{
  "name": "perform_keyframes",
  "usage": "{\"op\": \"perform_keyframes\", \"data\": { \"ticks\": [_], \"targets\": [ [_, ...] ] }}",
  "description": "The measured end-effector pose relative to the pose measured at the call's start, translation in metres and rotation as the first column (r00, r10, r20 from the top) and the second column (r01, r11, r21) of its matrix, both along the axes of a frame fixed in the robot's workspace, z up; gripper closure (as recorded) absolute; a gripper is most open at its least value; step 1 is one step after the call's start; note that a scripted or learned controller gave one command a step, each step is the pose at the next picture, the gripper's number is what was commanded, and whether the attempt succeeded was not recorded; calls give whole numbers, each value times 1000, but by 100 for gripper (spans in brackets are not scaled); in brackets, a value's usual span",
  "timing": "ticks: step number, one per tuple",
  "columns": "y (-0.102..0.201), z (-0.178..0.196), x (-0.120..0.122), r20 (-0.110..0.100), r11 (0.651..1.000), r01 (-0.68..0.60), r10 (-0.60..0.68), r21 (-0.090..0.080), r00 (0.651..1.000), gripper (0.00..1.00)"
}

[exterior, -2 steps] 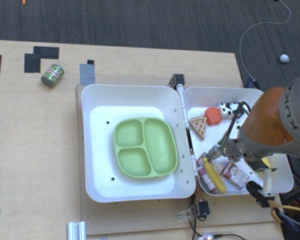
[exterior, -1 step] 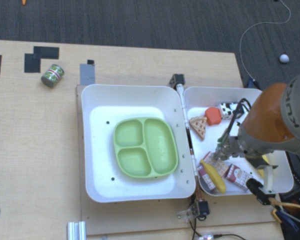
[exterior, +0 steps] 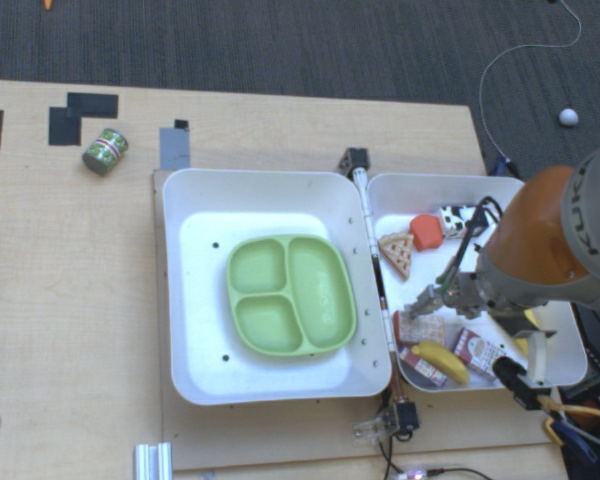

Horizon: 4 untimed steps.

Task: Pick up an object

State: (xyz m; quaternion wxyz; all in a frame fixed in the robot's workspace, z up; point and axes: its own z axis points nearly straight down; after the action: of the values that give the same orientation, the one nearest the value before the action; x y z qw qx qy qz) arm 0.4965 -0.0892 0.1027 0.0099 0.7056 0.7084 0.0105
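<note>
Scene: A grey arm (exterior: 550, 243) with an orange band reaches in from the right over the right bin (exterior: 570, 363) on a pale wooden worktop (exterior: 70, 298).
End effector: The end effector (exterior: 428, 303) hangs low over the middle of the right bin, just above a cluster of toy food; whether its tips are apart or together cannot be told from this angle, and nothing is visibly clamped between them.
Nearest target: A yellow banana (exterior: 442, 360) lies at the bin's near edge, just below the end effector, resting against a dark-rimmed dish (exterior: 420, 373).
Handling: It looks like a light, stiff plastic toy with a smooth, probably slippery skin; a hold across its narrow middle would likely sit best, since the curved ends could squirt free.
Look: Bright yellow, curved, lying roughly flat and slanting toward the lower right.
Other pieces: A pizza slice (exterior: 396, 253) and a red block (exterior: 427, 232) lie further back in the same bin, near the divider; a red-and-white packet (exterior: 477, 350) sits just beside the banana.
Left bin: A green tray (exterior: 291, 295) with three compartments sits in the left bin (exterior: 195, 298).
Off to the side: A small can (exterior: 105, 151) lies on the worktop, well apart from both bins.
</note>
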Motion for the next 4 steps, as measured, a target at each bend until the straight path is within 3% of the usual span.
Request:
{"op": "perform_keyframes", "data": {
  "ticks": [1,2,3,4],
  "targets": [
    [6,-12,-2,-4,1000,2,-2,-3,1000,0],
    [6,0,0,3,1000,1,-1,-5,1000,100],
    [6,0,0,3,1000,1,-1,-5,1000,0],
    [5,-12,-2,-6,1000,2,-2,0,1000,0]
  ]
}}
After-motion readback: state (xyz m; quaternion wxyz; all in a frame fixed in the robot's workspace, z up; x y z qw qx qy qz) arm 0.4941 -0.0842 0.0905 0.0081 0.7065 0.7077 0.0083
